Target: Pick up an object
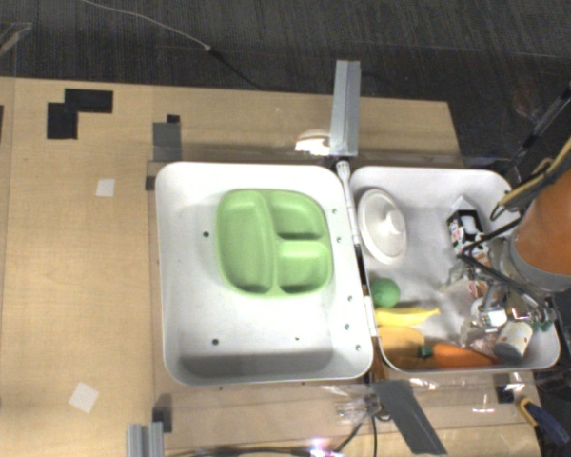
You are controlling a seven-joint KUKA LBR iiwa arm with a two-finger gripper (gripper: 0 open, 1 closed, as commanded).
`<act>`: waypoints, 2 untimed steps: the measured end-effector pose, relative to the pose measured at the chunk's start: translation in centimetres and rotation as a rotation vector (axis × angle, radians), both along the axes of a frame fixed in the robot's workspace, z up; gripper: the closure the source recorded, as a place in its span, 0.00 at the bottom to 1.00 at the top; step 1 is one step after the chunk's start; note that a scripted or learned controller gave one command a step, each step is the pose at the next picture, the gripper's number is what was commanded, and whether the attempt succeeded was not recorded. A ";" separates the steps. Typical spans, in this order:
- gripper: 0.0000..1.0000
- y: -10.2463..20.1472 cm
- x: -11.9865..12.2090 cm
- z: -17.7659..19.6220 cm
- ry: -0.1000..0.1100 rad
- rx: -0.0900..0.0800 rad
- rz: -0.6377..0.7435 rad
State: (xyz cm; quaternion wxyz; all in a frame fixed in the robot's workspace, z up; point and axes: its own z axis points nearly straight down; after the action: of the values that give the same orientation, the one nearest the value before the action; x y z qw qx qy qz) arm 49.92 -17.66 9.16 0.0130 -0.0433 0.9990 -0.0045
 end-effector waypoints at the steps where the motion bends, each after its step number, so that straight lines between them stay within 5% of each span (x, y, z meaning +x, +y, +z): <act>1: 0.00 -2.7 0.1 0.0 0.005 0.005 -0.016; 2: 0.00 -2.6 -0.2 -0.1 0.004 0.009 -0.112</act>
State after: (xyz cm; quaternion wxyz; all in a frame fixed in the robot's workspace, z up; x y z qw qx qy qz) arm 49.70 -20.23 9.10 0.0111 0.0130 0.9999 -0.0007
